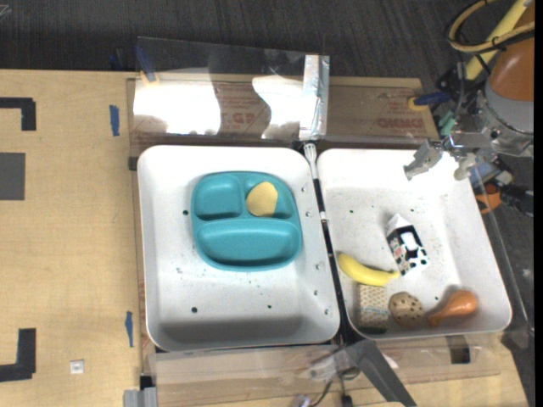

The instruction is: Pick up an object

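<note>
My gripper hangs over the far right corner of the right bin, with its two fingers spread open and nothing between them. In the near half of that bin lie a yellow banana, a small white carton with black marks, a brown speckled ball, an orange-brown pear-shaped thing and a tan woven pad. All of them lie well in front of the gripper. In the left bin sits a teal divided plate with a yellow round fruit in its far right compartment.
A clear plastic sheet stands behind the left bin. Cables and yellow hoses crowd the far right corner by the arm. The wall between the bins runs down the middle. Tan bench surface lies to the left.
</note>
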### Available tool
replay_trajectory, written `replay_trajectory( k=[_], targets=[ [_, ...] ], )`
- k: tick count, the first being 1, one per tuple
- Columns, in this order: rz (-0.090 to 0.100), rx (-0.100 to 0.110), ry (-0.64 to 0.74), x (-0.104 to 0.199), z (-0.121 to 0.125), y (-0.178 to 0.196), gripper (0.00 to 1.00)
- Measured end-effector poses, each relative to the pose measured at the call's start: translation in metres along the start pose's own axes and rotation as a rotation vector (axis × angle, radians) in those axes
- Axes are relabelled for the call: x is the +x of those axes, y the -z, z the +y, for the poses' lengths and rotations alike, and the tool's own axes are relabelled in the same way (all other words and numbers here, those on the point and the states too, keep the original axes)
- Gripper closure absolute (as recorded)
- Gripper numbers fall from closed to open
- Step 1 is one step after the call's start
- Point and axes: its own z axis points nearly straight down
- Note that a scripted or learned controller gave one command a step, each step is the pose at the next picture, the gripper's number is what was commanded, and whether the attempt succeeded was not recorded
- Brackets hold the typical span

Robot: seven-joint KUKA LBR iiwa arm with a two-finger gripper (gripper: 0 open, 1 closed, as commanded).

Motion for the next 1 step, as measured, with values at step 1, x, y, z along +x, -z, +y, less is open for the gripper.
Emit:
replay_trajectory(
  k=[1],
  targets=[
    [0.001, 0.01, 0.03, -0.0302, -0.0533, -0.1581, 0.0]
  ],
)
